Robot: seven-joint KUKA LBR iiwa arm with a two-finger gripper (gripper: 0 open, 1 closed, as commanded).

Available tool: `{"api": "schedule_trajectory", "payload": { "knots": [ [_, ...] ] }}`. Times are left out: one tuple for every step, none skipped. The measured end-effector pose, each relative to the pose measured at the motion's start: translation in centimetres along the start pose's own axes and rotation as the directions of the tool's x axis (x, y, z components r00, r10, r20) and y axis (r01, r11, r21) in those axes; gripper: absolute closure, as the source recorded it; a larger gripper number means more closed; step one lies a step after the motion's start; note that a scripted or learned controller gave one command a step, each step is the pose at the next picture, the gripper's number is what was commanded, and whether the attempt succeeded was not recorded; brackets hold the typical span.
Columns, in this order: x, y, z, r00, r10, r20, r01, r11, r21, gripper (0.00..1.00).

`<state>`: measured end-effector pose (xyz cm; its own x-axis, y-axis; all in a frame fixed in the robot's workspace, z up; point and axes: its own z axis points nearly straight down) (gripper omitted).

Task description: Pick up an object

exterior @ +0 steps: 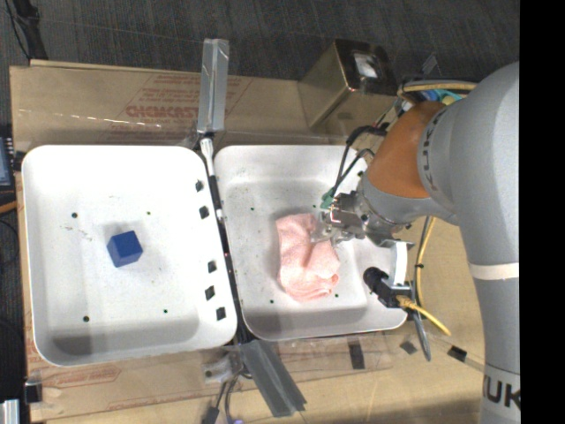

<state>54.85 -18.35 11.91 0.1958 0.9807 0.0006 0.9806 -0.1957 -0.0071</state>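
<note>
A crumpled pink cloth (304, 258) lies in the right bin (265, 312), towards its right side. My gripper (333, 225) is down at the cloth's upper right edge, touching or just above it; the wrist hides how its fingers stand. A small blue cube (124, 247) rests in the left bin (53, 325), left of its middle, far from the gripper.
The grey arm with its orange band (402, 162) reaches over the right bin's right rim. Cables and a black fitting (381, 286) hang by that rim. A metal divider (213, 87) runs between the bins, with cardboard behind them.
</note>
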Motion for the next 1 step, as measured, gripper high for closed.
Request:
{"api": "schedule_trajectory", "payload": {
  "knots": [
    [1.80,4.74,-6.68,0.950,-0.311,0.003,0.311,0.950,-0.005,1.00]
  ]
}}
